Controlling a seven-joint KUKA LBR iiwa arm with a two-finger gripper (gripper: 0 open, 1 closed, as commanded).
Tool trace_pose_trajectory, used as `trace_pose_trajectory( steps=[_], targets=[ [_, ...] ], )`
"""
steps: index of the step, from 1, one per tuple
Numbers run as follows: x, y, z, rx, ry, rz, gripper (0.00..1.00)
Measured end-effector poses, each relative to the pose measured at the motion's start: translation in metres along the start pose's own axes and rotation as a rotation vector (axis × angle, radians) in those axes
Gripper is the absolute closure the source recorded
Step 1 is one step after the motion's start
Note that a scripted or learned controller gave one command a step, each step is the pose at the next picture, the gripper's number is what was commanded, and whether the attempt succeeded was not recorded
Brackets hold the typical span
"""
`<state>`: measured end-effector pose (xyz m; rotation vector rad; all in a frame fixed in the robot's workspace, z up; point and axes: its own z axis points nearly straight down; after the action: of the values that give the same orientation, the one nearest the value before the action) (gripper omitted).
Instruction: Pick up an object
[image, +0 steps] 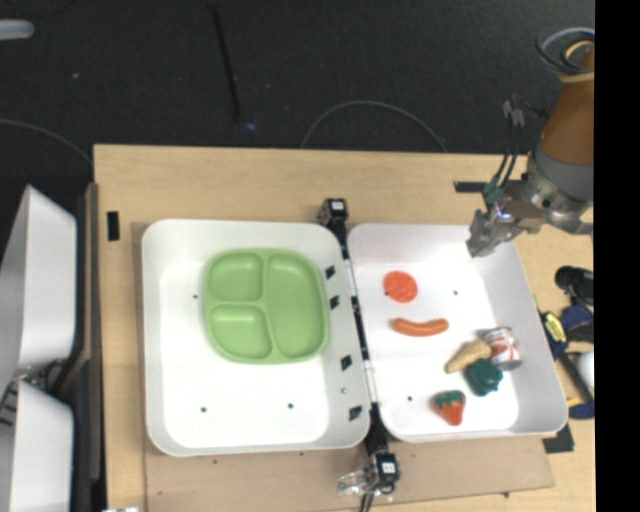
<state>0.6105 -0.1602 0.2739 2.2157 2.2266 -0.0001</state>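
Over the far right corner of the right white bin (500, 420) hangs the grey two-finger gripper (487, 236) — whether its fingers are open or closed cannot be told. Nearer and to its left lie a round orange-red disc (401, 286) and an orange sausage-shaped toy (420, 326); further toward the near right sit a tan cone (466, 355), a small red-and-white can (502, 345), a teal lump (484, 377) and a red strawberry toy (450, 406). Left bin (170, 400) — a green divided plate (266, 304).

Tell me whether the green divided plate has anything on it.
Empty. All three compartments of the green plate show bare green; the toys lie in the right bin.
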Motion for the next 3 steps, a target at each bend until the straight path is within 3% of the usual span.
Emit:
trace_pose_trajectory(
  steps=[3],
  targets=[
    [0.149, -0.009, 0.03, 0.0, 0.001, -0.002, 1.0]
  ],
)
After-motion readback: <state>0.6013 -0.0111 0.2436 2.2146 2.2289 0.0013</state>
